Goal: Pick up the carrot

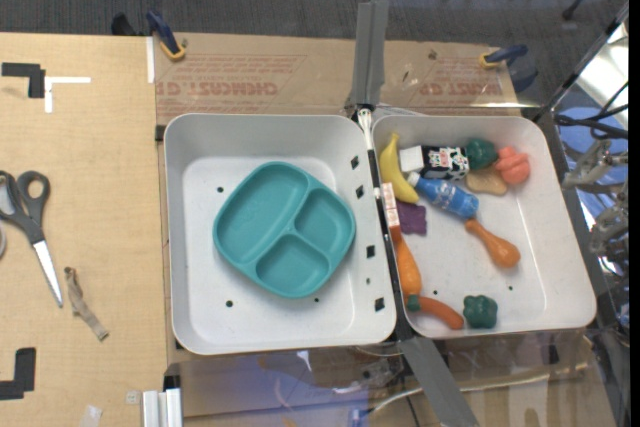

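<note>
Right of the teal three-compartment plastic plate, just past the divider wall between the bins, your likely target, the orange tapered plastic carrot, lies close along that wall with its long axis parallel to it. Your arm enters from farther right of the plate, so it approaches the carrot broadside. You cannot tell the claw's state.

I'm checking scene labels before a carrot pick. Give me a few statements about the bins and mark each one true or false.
1. The teal plate lies in the left bin. True.
2. The banana lies on the teal plate. False: it lies in the right bin, by the divider.
3. The carrot lies near the right bin's front edge. True.
4. The scissors lie inside the left bin. False: they lie on the bench, left of both bins.
</note>
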Motion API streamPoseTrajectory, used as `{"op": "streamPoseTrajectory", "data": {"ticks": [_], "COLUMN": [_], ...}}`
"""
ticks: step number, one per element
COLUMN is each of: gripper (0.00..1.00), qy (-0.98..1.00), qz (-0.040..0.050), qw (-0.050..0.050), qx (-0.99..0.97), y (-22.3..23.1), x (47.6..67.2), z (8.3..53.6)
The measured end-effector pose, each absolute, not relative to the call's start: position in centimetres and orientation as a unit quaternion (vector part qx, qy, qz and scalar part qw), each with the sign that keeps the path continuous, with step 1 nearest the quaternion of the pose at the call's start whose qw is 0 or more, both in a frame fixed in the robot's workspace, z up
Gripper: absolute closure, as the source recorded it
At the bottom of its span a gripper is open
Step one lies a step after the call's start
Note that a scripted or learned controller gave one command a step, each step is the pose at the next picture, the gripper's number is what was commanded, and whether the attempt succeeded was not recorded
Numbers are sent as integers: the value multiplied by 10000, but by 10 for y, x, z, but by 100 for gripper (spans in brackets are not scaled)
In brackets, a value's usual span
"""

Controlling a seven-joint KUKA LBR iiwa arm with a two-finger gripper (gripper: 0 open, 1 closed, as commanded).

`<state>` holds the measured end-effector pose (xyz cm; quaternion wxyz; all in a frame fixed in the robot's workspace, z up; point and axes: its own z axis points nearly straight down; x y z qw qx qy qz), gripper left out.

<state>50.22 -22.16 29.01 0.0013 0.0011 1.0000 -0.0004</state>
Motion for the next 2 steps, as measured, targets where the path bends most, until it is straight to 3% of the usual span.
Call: {"op": "streamPoseTrajectory", "data": {"ticks": [1, 2], "gripper": [0, 0], "qy": [9778, 9907], "qz": [0, -2], "qw": [4, 11], "qx": [2096, 1360], "y": [-221, -199], "x": [479, 506], "z": [185, 92]}}
